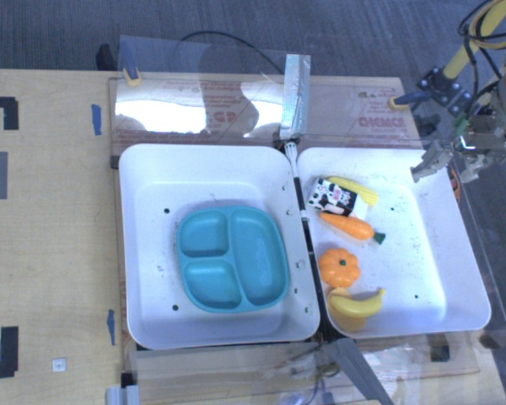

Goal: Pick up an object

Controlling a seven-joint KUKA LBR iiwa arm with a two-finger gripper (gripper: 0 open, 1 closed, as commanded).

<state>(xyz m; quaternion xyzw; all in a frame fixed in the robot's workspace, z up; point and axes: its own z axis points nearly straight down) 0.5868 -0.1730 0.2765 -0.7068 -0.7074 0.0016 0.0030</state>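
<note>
Gripper (434, 160): at upper right rim of right bin (422, 251), above bin edge; grip state cannot tell, nothing seen held.
Right bin, left half: black-and-white carton (332, 197) touching yellow corn (357, 191); carrot (348, 226) just below carton; orange pumpkin (339, 266) beneath carrot; banana (354, 304) lowest.
Left bin (152, 175): teal divided plate (232, 258).

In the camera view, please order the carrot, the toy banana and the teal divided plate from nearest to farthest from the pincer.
The pincer is at the right bin's upper right edge.
1. Carrot, in the right bin's upper left part.
2. Toy banana, near the right bin's lower edge.
3. Teal divided plate, in the left bin.
</note>
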